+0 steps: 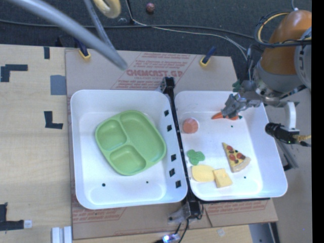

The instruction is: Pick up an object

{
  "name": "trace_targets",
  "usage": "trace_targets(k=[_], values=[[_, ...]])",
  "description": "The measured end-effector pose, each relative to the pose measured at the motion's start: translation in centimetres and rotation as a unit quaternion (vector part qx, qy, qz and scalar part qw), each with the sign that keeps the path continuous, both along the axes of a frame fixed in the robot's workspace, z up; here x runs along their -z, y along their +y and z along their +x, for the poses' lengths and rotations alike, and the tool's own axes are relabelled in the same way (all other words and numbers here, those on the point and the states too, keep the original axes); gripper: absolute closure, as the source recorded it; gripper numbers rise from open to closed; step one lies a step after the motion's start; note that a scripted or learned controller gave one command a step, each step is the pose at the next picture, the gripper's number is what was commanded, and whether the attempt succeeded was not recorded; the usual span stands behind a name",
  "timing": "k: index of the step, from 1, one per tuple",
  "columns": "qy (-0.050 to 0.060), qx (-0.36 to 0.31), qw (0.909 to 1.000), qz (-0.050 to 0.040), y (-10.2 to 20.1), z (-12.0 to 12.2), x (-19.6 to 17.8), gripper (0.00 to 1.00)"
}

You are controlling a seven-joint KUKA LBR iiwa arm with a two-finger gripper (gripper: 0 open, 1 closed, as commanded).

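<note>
Standing by the bench, what I see is the gripper (232, 109) down in the right bin (273, 189), near its far edge, with a small orange carrot-looking toy (225, 116) right at its tip. The fingers look pinched around the carrot's thick end, with the pointed end sticking out toward the divider between the bins, so I'd call it clenched on the carrot. Honestly it's small and partly hidden under the gripper, so I'm not 100% sure how solid the hold is.

Working outward from the carrot: a pinkish round piece (190, 125) sits a bit toward the divider and nearer the camera. Further toward the near edge there's a pizza slice (236, 157), a green leafy thing (195, 156), and a yellow round piece (202, 173) touching a little yellow block (222, 178). Well away from the carrot, across the divider, the left bin (86, 186) holds a green divided plate (131, 142).

Progress-wise, I'd guess the grab is about made, but the carrot seems low, at or just off the bin floor. The lift is what's left, and that's the real test.
</note>
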State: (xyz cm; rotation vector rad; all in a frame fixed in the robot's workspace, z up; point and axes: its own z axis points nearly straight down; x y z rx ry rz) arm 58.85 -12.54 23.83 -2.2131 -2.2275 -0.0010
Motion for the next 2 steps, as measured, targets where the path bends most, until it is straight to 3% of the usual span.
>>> trace_targets(k=[2], values=[[0.001,0.0,1.0,0.0,11.7,1.6,2.2,1.0]])
